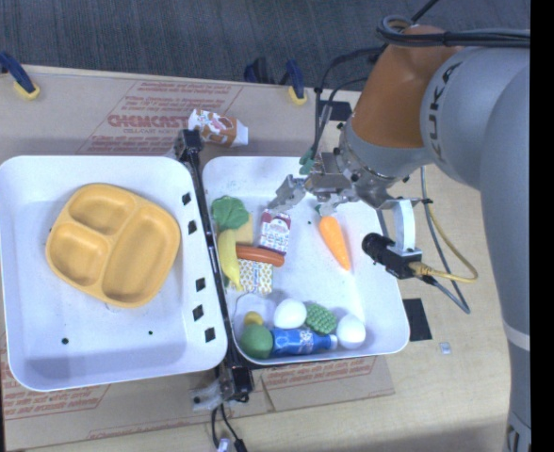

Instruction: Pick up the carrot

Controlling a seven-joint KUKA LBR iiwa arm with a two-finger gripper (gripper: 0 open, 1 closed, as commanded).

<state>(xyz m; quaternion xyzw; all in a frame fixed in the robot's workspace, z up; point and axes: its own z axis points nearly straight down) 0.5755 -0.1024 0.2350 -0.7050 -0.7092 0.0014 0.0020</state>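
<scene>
Tool (pixel 326 199) hovers over right bin (pixel 382 295), metal fingers spread apart, holding nothing. One carrot (pixel 335 241), smooth orange taper, lies just below fingertips, right of centre. Two white eggs (pixel 290 313). One yellow three-compartment plastic plate (pixel 113 243) in left bin (pixel 23 281).

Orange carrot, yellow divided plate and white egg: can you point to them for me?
Orange carrot (pixel 334 241), camera view, middle of its body.
Yellow divided plate (pixel 89 207), camera view, its raised rim.
White egg (pixel 289 314), camera view, middle of its shell.
</scene>
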